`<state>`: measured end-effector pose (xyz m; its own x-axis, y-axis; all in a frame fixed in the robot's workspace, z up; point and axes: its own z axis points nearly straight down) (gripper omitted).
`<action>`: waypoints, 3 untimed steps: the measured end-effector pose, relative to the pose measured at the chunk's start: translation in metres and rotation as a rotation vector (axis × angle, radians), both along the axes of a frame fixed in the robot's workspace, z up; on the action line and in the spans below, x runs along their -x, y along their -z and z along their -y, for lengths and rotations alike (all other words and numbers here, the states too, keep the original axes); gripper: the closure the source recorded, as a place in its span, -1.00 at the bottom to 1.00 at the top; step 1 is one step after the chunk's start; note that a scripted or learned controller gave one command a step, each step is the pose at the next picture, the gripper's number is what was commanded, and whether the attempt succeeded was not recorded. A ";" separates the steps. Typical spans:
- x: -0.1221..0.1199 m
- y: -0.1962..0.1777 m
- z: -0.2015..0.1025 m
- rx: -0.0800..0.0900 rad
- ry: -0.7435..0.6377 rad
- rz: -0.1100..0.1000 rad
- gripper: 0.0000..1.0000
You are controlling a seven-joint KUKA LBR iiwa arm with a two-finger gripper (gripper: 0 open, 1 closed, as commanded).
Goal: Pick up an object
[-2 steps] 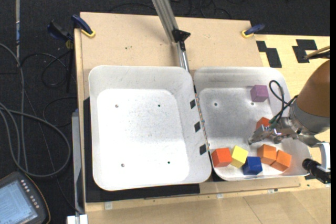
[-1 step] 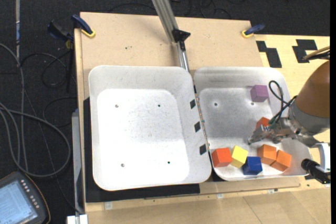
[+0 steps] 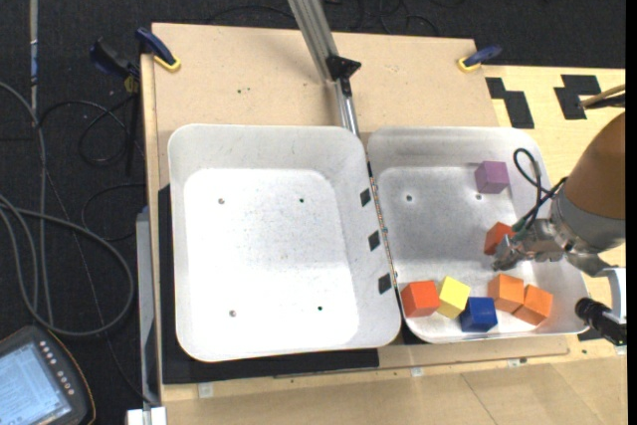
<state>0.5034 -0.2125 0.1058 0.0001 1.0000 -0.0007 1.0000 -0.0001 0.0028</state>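
The gripper (image 3: 505, 252) sits at the right bin's (image 3: 428, 169) right edge, against a red-orange block (image 3: 497, 237); whether its grip is closed I cannot tell. 5 more blocks line the bin's front edge.

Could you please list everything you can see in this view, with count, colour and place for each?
Bins: 2, white; side by side on the bench, left bin, right bin.
Purple block: 1; upper part of the right bin.
Red-orange block: 1; right bin, right at the pincer's tip.
Orange blocks: 3; one at the right bin's lower left, two together at its lower right.
Yellow block: 1; lower right bin, beside the orange one.
Blue block: 1; near the right bin's lower edge.
Clamps: 2, blue and yellow; bench's top corners.
Bench: 1, tan.
Pincer: 1, grey; over the right bin's right side.
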 end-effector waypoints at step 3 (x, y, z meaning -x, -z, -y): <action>0.001 -0.145 -0.002 0.003 -0.004 0.004 1.00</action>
